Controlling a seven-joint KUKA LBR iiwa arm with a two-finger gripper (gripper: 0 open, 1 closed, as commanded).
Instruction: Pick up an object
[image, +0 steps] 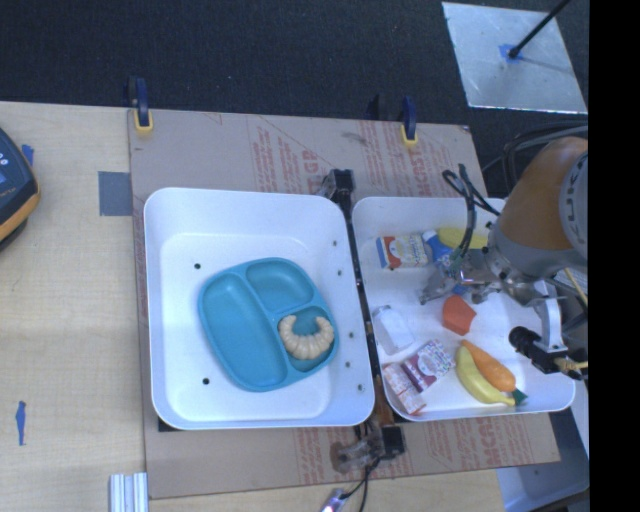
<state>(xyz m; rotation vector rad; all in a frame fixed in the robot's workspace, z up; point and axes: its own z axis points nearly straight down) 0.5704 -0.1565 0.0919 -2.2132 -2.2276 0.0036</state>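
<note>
The gripper (462, 283) hangs low over the right bin (400, 214), reaching in from the right under the grey-and-orange arm (540, 215). How far its fingers are spread cannot be told from this view; nothing is visibly held between them. The likeliest target is the small orange block (459, 315), which lies just below the gripper in the picture, that is, slightly toward the near edge of the bin, very close under the tool. It is squat with no marked long axis, so the approach angle should matter little; a short drop and a small shift toward the near side looks like what the move calls for. Close by, the banana (478, 378) and the carrot (492, 368) lie side by side, slanting toward the bin's near right corner. A red-and-white packet (403, 250) sits near the far wall, and two more wrappers (418, 372) lie near the left wall. The left bin (180, 215) holds a blue divided plate (240, 320) with a pale ring-shaped toy (305, 336) in one compartment. Both bins rest on cardboard on the wooden bench (65, 330), with dark floor beyond.
</note>
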